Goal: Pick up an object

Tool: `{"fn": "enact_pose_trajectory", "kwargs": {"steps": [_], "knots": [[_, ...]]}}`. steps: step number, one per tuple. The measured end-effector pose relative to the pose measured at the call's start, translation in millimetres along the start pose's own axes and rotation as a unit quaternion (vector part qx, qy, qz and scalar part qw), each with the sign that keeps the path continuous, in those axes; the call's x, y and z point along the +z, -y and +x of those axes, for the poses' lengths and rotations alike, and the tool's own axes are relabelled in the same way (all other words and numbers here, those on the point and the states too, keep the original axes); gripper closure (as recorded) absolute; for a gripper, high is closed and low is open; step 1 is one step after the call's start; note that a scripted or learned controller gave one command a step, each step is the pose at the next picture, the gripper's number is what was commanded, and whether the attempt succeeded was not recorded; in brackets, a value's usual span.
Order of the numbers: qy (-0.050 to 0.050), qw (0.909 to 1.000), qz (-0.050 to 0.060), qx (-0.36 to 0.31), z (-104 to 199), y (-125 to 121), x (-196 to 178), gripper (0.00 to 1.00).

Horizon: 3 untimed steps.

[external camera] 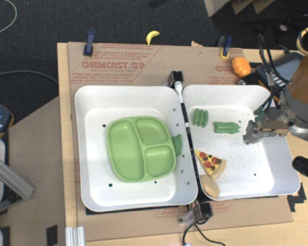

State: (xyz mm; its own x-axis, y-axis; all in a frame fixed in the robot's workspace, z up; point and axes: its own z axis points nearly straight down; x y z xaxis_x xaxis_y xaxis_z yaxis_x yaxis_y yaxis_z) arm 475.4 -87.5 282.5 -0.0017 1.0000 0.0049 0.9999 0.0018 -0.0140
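Observation:
My gripper (pixel 252 134) hangs over the right bin (pixel 256 181), near its right side, just right of a green toy piece (pixel 226 128). A second green ridged piece (pixel 200 118) lies further left in that bin. A pizza slice toy (pixel 211 162) rests near the bin's front left, with a tan rounded piece (pixel 211 188) below it. Nothing shows between the fingers, and their spread is too blurred to read.
The left bin (pixel 92 186) holds a green divided plate (pixel 140 148) with a small green item (pixel 177 144) at its right edge. An orange ball (pixel 241 66) and a yellow banana toy (pixel 152 36) lie on the board behind the bins. Cables trail at the right.

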Motion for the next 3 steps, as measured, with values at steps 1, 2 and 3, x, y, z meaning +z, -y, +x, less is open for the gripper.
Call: {"fn": "enact_pose_trajectory", "kwargs": {"steps": [1,2,3], "knots": [[0.003,1.0,-0.006,0.004,-49.0,-5.8,203.3,1.0],[0.004,1.0,-0.008,0.003,-98.1,-5.9,197.2,1.0],[0.004,1.0,-0.009,0.002,-140.1,-20.7,196.6,1.0]]}}
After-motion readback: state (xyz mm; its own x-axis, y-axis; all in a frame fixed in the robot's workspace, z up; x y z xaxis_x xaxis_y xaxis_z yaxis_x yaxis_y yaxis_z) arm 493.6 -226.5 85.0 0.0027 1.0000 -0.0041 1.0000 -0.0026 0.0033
